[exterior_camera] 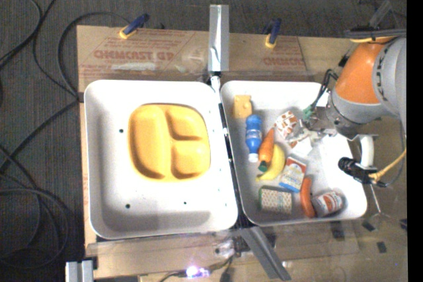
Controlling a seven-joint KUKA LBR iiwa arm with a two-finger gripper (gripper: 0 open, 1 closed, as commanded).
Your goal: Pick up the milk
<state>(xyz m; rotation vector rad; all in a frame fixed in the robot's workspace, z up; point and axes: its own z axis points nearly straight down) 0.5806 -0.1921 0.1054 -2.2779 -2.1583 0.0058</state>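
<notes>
We count two white bins (99,162), one yellow divided tray (170,141), one blue bottle (253,134), one carrot (266,146), one banana (272,167), one can (328,202), and two clamps (133,26).

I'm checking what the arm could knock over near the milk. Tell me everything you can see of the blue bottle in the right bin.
The blue bottle looks like plastic, blue-bodied with a lighter label band and a white cap. It lies flat in the right bin, near its left wall, cap toward the bottom of the view. Above it sits a small yellow block; the carrot lies alongside on its right, close or touching. The gripper is well away from it.
</notes>
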